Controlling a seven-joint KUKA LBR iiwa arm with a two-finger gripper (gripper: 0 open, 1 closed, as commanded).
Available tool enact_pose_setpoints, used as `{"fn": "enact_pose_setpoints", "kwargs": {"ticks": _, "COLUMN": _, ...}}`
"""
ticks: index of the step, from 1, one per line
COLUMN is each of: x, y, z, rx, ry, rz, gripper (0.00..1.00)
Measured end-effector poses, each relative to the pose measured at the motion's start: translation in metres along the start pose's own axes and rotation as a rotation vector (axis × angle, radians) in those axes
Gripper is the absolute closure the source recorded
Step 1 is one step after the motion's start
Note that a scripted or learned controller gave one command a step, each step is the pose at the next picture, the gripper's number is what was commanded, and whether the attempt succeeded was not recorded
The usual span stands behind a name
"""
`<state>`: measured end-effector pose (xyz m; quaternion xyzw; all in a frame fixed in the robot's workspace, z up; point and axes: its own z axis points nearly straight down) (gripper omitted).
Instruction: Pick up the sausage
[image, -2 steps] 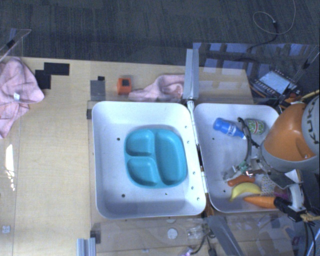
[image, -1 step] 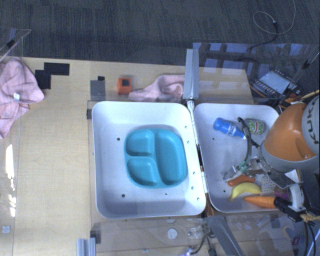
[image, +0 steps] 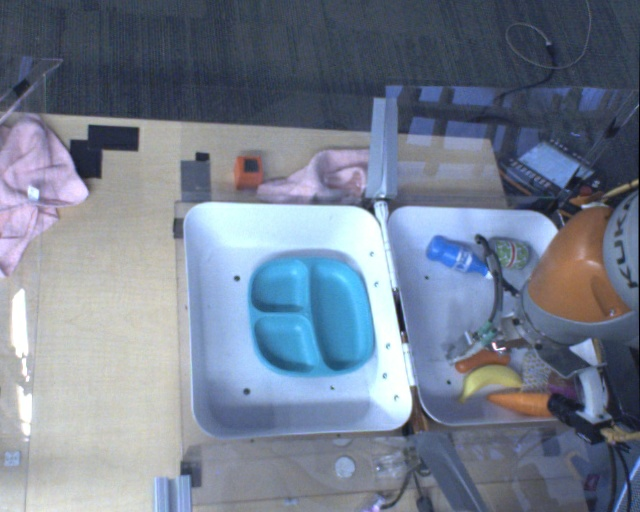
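Low over the right bin, the gripper hangs just above the sausage, beside the banana. Whether it is spread or pinching, I cannot tell. This looks like the grasping step: next, a firm grip and a clean lift.

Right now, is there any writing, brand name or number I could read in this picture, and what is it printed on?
"KU": white letters on the orange band of the arm, cut off at the picture's edge.
Green can in the right bin: it has a printed label, too small and blurred to read.
Blue bottle beside it: no readable text.
Dark device beyond the bins: pale screen, nothing legible.
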<state>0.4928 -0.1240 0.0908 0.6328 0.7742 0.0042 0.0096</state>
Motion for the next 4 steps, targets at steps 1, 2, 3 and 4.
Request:
{"fn": "enact_pose_setpoints", "kwargs": {"ticks": 1, "x": 0.0, "y": 0.0, "z": 0.0, "rx": 0.0, "ry": 0.0, "rz": 0.0, "gripper": 0.0}}
{"fn": "enact_pose_setpoints", "kwargs": {"ticks": 2, "x": -0.014, "y": -0.004, "z": 0.0, "rx": 0.002, "ry": 0.004, "rz": -0.329, "gripper": 0.0}}
{"fn": "enact_pose_setpoints", "kwargs": {"ticks": 3, "x": -0.016, "y": 0.001, "z": -0.014, "rx": -0.012, "ry": -0.007, "rz": -0.33, "gripper": 1.0}}
{"fn": "enact_pose_setpoints", "kwargs": {"ticks": 4, "x": -0.016, "y": 0.001, "z": -0.014, "rx": -0.011, "ry": -0.007, "rz": -0.33, "gripper": 0.0}}
